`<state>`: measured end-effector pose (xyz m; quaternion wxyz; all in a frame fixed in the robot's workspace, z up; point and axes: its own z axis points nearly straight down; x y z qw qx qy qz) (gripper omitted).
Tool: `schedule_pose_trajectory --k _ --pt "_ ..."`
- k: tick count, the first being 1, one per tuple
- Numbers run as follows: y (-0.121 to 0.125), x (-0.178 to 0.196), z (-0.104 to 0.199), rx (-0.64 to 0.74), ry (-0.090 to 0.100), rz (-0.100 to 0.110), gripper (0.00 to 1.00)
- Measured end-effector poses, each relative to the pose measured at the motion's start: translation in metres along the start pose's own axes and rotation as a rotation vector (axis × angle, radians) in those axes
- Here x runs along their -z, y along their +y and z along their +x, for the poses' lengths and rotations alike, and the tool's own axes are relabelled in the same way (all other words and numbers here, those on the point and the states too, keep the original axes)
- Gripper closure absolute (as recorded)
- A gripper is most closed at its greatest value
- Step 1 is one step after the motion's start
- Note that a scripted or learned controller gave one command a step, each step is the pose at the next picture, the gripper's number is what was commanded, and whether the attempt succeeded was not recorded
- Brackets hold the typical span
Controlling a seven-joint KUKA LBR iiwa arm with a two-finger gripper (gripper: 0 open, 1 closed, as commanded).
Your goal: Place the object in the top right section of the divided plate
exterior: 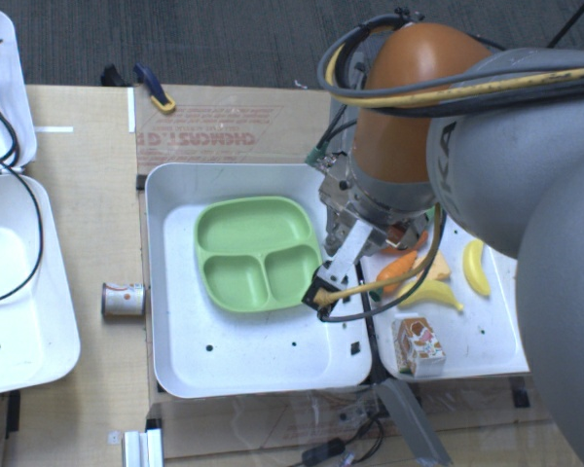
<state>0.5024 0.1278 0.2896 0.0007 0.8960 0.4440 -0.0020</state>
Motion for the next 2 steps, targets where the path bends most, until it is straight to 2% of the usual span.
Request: schedule_pose_trajectory --k 1,2 --pt "0.009 -0.077 0.099 -0.151 -0.002 0.000 1.00" --pt "-0.010 -0.059 0.118 -0.041 -0.001 0.000 1.00"
